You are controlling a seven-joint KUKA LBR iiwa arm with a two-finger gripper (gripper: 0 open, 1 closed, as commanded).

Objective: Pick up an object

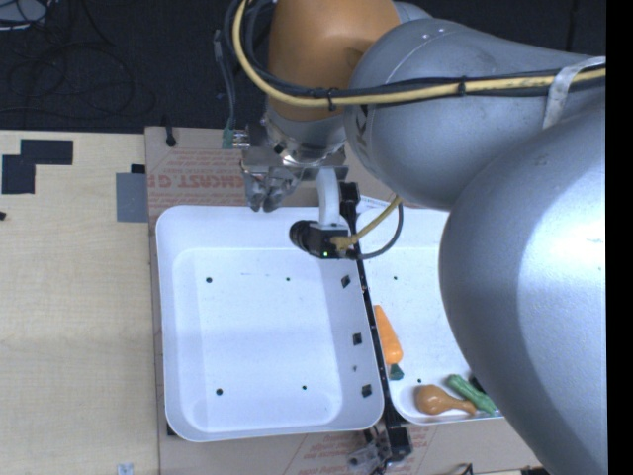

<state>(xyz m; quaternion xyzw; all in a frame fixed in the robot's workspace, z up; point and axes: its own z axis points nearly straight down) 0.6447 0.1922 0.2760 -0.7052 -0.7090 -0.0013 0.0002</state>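
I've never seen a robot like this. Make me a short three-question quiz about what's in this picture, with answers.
1. True or false: the carrot lies in the left bin.
2. Which item lies nearest the carrot: A) the tan gourd-shaped toy, B) the grey patch on the bench, C) the black shape at far left?
3. Fill in: the gripper hangs over the ____ edge of the left bin.

Key: 1 false, it lies in the right bin, beside the divider. 2 A. 3 far (top of the view).
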